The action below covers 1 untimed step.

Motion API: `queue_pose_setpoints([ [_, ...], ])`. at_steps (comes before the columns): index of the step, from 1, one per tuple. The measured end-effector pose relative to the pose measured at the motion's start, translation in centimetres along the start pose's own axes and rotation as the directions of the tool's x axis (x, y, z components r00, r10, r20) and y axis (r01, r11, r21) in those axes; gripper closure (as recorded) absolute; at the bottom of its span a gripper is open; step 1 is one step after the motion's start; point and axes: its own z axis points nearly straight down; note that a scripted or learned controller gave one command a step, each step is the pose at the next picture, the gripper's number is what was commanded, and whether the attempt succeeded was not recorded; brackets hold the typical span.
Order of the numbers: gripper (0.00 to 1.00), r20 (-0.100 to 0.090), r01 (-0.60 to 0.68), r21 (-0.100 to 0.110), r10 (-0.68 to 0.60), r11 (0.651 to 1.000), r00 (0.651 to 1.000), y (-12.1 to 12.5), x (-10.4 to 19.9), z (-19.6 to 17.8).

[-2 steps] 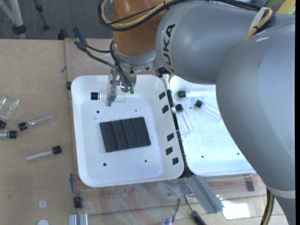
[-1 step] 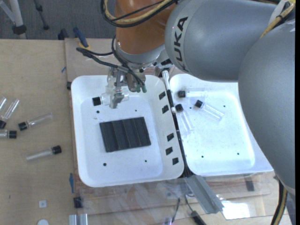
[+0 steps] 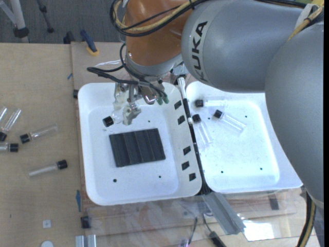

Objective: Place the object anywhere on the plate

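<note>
Vial (image 3: 114, 116) lies slantwise beside the black plate (image 3: 137, 146), black cap lower-left; end effector (image 3: 128, 108) grip unclear.

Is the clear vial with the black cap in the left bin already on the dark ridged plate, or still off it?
Off it. The vial lies on the bin floor just beyond the plate's upper left corner, under the end effector.

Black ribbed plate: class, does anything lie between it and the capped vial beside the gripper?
Nothing visible does. The vial lies just past the plate's far edge, under the gripper, with bare white bin floor between them.
</note>
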Motion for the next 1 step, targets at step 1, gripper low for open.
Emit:
queue_pose_setpoints([
  [1, 1.0, 0.0, 0.282, -0.001, -0.282, 0.959, 0.959, -0.52, -1.24, 4.49],
])
